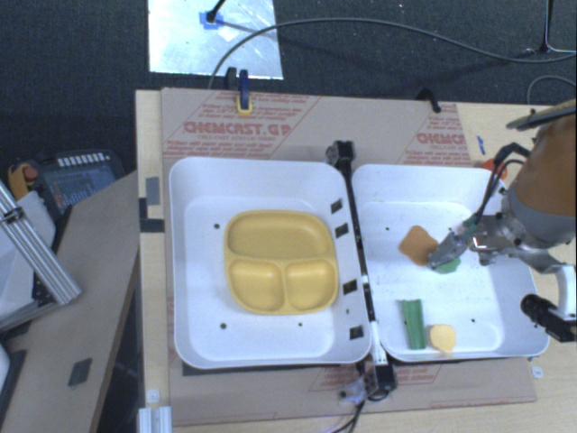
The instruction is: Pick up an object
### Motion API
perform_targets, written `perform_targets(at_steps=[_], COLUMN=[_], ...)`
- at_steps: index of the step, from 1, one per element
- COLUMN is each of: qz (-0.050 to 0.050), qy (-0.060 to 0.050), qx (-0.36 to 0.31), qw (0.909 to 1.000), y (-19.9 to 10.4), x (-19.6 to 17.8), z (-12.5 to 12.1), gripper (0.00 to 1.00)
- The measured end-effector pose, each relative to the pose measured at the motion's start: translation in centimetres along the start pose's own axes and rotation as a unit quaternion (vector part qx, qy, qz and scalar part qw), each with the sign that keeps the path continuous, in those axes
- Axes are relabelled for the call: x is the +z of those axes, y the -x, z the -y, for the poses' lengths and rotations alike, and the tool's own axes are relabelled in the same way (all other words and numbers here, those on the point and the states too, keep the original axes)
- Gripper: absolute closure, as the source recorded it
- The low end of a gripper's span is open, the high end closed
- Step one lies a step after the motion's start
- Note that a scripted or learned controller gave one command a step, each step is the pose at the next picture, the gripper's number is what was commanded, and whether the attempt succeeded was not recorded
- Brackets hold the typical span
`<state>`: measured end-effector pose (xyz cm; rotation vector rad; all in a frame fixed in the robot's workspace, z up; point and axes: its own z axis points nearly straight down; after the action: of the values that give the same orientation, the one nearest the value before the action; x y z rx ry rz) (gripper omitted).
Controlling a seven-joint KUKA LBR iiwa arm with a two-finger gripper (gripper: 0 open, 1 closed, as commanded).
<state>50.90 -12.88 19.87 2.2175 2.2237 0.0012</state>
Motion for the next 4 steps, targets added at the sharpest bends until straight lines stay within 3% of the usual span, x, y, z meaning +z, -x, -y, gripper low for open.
perform_targets(at_steps=[1, 2, 3, 4], qz=[-0.001, -0.001, -0.001, 0.0], qy=[-0.003, -0.002, -0.001, 0.001], qx=[0.001, 0.001, 0.001, 0.001], qw=[1.0, 1.0, 1.0, 1.0], y=[0.1, 0.5, 0.5, 0.5], x=[5.3, 9.7, 11.5, 10.3], z=[1.1, 0.6, 0.6, 0.4], gripper=[0.0, 0.0, 0.0, 1.0])
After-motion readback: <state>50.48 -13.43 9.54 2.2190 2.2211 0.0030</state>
